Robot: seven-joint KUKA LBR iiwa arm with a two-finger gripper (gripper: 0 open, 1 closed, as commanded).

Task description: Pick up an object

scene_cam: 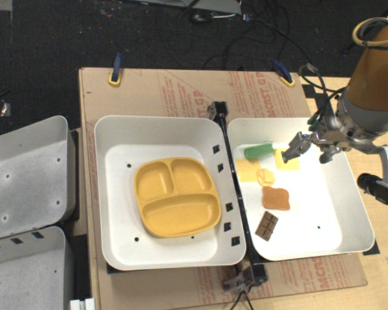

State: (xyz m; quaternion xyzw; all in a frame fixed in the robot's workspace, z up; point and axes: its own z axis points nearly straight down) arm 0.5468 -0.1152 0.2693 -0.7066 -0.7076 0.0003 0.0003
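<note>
The right bin (pixel 330 237) holds several small food-like pieces: a green cylinder (pixel 258 150), a pale yellow flat slab (pixel 247 170), a small yellow curled piece (pixel 266 176), an orange-brown toast-like piece (pixel 276 199), a dark brown chocolate bar (pixel 266 225) and a bright yellow block (pixel 290 163). My gripper (pixel 308 147) hangs over the bin's upper middle, just above and right of the yellow block. Its dark fingers (pixel 295 148) spread apart with nothing between them.
The left bin (pixel 116 141) carries a yellow three-compartment plate (pixel 178 196). A black divider strip (pixel 229 179) runs between the bins. Grey trays (pixel 26 173) lie off the bench at the left. Blue-yellow clamps (pixel 116 70) sit at the bench's far edge.
</note>
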